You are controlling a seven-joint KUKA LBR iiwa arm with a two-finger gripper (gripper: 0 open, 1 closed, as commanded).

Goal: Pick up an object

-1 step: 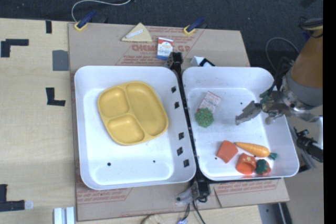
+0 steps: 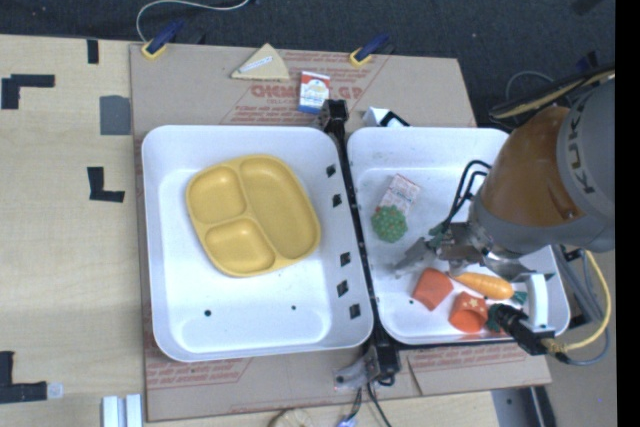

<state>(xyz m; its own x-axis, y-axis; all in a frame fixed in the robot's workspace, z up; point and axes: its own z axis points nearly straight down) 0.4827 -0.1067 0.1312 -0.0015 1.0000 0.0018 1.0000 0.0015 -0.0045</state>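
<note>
In the right bin, the jaws hover beside an orange block; their state cannot be told.

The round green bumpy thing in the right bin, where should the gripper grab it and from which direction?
Probably best straight from above, fingers closing across the middle of the round green bumpy object. It looks roughly ball-shaped, so no side is better, and it lies apart from the small printed packet and the orange block, leaving room around it in the right white bin.

Lighting even, diffuse, moderately bright. Soft shadows only, faint under the yellow tray. White bins around it slightly washed out. Overall image soft, grainy; no strong glare.
</note>
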